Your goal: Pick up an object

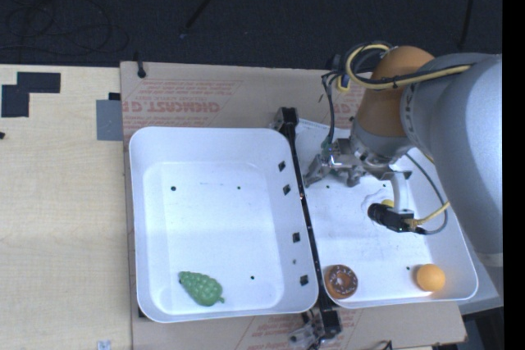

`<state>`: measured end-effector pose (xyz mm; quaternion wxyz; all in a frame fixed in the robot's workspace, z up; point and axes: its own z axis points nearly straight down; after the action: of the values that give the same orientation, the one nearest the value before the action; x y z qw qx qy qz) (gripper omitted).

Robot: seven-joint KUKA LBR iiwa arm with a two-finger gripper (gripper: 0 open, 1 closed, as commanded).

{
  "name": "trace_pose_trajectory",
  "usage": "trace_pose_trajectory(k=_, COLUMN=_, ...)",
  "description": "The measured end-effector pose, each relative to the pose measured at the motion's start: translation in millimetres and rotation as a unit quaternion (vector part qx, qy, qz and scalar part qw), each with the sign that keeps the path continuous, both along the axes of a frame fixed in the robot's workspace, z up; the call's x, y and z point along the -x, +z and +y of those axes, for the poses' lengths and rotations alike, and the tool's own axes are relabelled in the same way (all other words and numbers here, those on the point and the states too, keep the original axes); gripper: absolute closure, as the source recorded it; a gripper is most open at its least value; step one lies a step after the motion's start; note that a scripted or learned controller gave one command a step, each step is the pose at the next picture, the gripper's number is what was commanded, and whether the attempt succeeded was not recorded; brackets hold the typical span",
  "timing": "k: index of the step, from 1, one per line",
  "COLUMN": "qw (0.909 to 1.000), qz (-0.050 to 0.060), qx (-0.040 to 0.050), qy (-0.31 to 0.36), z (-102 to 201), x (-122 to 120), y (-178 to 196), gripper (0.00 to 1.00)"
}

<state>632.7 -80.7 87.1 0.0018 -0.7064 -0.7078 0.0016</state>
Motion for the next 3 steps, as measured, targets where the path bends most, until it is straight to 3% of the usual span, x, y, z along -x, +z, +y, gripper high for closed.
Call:
trace_pose_trajectory(k=1, qw=1.0, qz=-0.001, qx=0.0003, qy=0.001, z=-0.5, x=-4.8, y=0.2, gripper=0.0)
trace_pose_trajectory(k=2, qw=1.0, qz=0.001, qx=0.0003, qy=0.003, z=-0.8, x=-4.1, y=10.0, gripper=1.0)
trace_pose_trajectory(k=3, qw=1.0, qz=0.002, qx=0.0003, qy=0.003, z=-1.5, x=-3.7, y=19.4, gripper=1.0)
